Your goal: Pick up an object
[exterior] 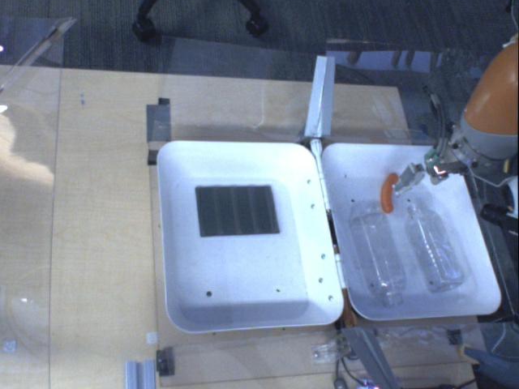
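A small orange sausage-shaped object [388, 194] lies near the back of the right bin [486, 298]. Two clear plastic bottles lie lengthwise in the same bin, one on the left [376, 254] and one on the right [434, 245]. My gripper [415, 175] hangs low over the back of the right bin, just right of the orange object's upper end and close to it. Nothing can be seen held in it. The arm's orange band [495, 104] rises at the right edge of the view.
The left bin [174, 298] holds a flat dark grey rectangular pad [238, 210]. A metal divider post [319, 104] stands at the back between the bins. Wooden bench top extends to the left, and cables lie along the front edge.
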Controlling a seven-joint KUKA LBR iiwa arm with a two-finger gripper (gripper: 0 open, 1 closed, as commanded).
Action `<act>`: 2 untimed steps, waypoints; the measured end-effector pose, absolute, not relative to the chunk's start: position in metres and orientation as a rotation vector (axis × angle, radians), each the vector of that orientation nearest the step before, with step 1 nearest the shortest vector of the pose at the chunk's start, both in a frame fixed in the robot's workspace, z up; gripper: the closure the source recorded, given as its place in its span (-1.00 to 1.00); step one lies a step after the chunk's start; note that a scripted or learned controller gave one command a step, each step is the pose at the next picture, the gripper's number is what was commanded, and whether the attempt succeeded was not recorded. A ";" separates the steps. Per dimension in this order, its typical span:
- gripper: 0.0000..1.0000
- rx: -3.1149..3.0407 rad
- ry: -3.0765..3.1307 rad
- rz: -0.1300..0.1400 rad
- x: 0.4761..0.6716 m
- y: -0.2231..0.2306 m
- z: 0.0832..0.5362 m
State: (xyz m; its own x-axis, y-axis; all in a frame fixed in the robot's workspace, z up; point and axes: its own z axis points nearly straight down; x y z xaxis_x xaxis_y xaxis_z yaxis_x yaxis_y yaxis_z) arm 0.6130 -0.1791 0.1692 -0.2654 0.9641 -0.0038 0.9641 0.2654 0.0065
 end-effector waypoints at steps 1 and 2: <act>-1.00 1.801 2.562 0.007 0.645 -0.151 0.088; 1.00 1.794 2.561 0.014 0.648 -0.149 0.100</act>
